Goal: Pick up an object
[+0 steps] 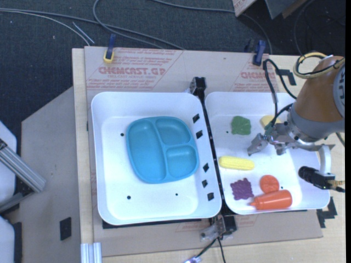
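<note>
I see my gripper (269, 145) hovering in the right bin (307, 106), fingers spread around nothing, so the corn (236, 163) and everything else remain unpicked.

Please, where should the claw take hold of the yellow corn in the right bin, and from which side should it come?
Probably grip the yellow corn at its middle, coming straight down from above. It lies flat and long, running left to right in the right bin, so the fingers should close across its narrow width. White floor shows around it; the purple grapes lie apart, nearer the camera. The claw hangs nearby to its right.
</note>
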Available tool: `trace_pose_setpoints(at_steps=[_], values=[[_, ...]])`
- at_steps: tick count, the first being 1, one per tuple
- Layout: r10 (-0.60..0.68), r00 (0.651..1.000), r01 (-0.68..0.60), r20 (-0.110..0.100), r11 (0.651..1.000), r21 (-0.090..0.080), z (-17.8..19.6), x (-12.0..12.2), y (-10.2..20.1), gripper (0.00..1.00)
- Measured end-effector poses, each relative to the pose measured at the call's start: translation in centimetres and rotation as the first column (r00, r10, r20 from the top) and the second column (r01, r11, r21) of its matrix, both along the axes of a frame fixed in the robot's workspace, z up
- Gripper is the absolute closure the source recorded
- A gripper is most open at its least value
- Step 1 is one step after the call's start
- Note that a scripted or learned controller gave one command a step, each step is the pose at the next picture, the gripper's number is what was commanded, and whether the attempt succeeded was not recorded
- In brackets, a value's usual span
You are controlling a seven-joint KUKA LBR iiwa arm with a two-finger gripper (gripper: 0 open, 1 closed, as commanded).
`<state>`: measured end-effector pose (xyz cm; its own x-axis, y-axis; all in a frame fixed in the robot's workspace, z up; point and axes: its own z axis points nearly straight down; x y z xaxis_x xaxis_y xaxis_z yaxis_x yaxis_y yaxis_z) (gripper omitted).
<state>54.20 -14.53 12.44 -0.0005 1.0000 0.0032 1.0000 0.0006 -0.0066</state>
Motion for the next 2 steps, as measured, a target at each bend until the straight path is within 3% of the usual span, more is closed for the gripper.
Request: trace_pose_setpoints(at_steps=[1,2], values=[[-0.001,1.000,0.001,0.001,1.000,0.000,-4.2,-0.1,0.1,0.00],[-0.001,1.000,0.001,0.006,1.000,-0.002,-2.9,0.1,0.0,1.00]])
